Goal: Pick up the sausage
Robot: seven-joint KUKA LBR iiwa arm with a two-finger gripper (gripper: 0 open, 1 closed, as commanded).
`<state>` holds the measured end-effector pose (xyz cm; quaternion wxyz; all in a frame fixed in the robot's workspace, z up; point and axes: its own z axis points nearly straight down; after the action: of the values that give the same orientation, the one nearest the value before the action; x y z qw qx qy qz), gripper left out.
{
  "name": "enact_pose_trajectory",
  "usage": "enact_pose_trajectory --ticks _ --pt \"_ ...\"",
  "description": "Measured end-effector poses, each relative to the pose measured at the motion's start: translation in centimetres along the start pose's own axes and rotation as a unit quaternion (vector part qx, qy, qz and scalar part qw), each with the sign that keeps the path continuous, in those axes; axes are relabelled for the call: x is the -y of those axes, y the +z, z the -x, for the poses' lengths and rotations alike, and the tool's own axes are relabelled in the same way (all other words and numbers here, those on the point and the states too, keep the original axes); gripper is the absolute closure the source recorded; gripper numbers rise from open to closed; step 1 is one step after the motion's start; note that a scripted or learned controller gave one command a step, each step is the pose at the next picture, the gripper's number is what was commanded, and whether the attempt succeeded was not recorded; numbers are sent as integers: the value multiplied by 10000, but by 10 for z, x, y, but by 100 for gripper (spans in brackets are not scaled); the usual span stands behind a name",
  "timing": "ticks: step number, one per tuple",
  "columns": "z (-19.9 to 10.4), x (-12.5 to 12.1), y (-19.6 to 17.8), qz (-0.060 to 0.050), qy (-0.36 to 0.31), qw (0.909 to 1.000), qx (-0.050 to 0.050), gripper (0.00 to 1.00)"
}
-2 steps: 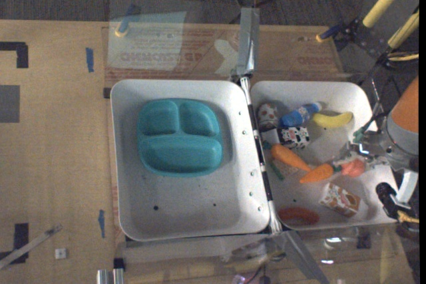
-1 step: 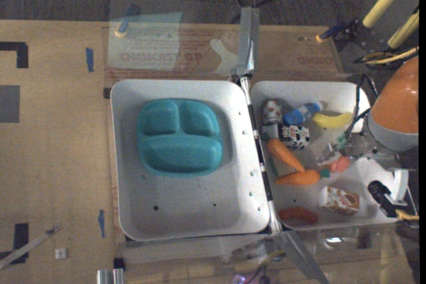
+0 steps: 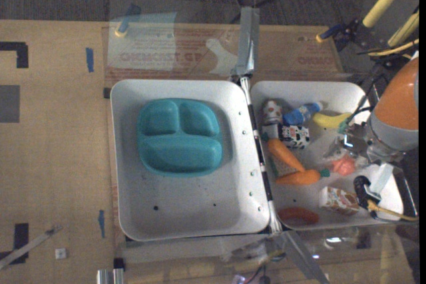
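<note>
Seen from above, a counter (image 3: 53, 143) carries two shallow white bins side by side. The left bin (image 3: 133, 209) holds a teal divided plate (image 3: 178, 136). The right bin (image 3: 346, 91) is crowded with toy food. The sausage (image 3: 298, 214), dark red and lying flat, sits against the right bin's near edge, close to its near left corner. Just above it lie two orange carrots (image 3: 299, 177), one of them near the sausage, and a small printed carton (image 3: 338, 199) rests just beside the sausage toward the right edge. A yellow banana (image 3: 331, 120) and a blue bottle (image 3: 301, 113) lie toward the far edge. The grey arm (image 3: 399, 110) with its orange band reaches in over the right edge, and the gripper (image 3: 356, 148) hangs above a pale pink item (image 3: 343, 165), well apart from the sausage. You cannot tell how wide the gripper stands; nothing shows in its hold. From here, watch the wall: the sausage lies so near the bin's edge that a descent there may strike the rim or land half on the wall. Its low, rounded shape may also roll or slip out as the gripper closes. A descent that lands slightly off could take the nearest carrot or nudge the carton instead.
</note>
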<state>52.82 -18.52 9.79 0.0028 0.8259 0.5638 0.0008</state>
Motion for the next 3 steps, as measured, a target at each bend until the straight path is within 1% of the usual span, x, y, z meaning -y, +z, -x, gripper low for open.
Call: enact_pose_trajectory --ticks 1,2,3 --pt "14 -18 3 65 2943 9557 -40 100" --pt "13 -18 -6 57 2930 9561 -32 100" --pt "-74 -19 3 78 3843 9232 -40 100"
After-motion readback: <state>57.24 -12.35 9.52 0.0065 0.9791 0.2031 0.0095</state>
